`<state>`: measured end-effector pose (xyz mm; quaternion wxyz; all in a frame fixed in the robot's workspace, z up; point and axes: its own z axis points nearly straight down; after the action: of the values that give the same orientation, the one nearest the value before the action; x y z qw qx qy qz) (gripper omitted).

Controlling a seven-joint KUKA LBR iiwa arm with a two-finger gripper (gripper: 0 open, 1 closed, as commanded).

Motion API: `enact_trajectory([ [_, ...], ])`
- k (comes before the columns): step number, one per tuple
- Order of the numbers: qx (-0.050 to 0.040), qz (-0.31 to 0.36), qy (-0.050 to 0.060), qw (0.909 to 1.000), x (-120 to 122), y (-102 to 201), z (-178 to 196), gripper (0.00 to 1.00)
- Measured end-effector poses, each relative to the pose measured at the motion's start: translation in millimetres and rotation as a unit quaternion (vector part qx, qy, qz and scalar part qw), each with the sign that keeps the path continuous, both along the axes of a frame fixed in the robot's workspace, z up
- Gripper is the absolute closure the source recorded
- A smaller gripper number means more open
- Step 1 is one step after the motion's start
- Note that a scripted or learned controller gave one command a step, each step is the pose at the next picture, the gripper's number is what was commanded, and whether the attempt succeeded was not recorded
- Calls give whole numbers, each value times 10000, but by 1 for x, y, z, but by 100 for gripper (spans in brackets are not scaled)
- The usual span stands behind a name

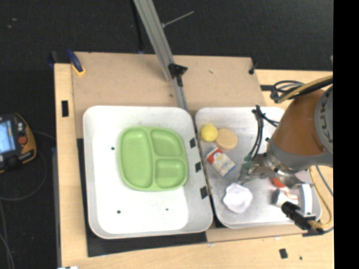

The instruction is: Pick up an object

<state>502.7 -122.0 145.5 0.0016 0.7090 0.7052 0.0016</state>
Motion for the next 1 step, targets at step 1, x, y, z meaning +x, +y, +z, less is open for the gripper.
enact_trajectory([
  [1, -6, 39, -5, 10000, -1, -1, 43, 100],
])
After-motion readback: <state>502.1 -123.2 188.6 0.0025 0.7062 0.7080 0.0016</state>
